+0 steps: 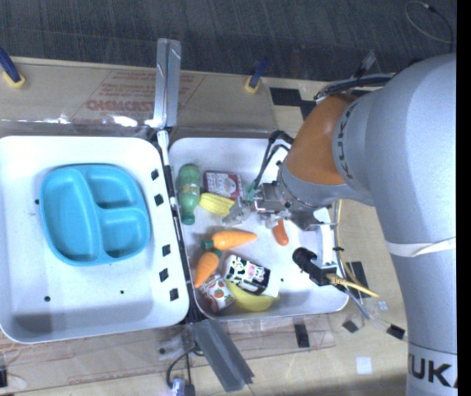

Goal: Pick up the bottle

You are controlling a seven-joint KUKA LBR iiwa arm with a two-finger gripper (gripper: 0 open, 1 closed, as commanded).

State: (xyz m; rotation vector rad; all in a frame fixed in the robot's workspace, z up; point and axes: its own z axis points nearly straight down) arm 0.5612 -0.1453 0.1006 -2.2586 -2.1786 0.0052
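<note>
Green bottle (188, 192) lying at the left wall of the right bin (317, 302), mid-frame, gripper (256, 207) low in that bin's centre, just right of the corn (215, 204), apart from the bottle, jaw state impossible to tell, blue tray (95, 213) in left bin (21, 246).

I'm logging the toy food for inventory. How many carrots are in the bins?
2, both in the right bin. One carrot lies near the middle; the other carrot sits lower left of it, by the divider. The arm covers part of the bin, so more may be hidden.
</note>
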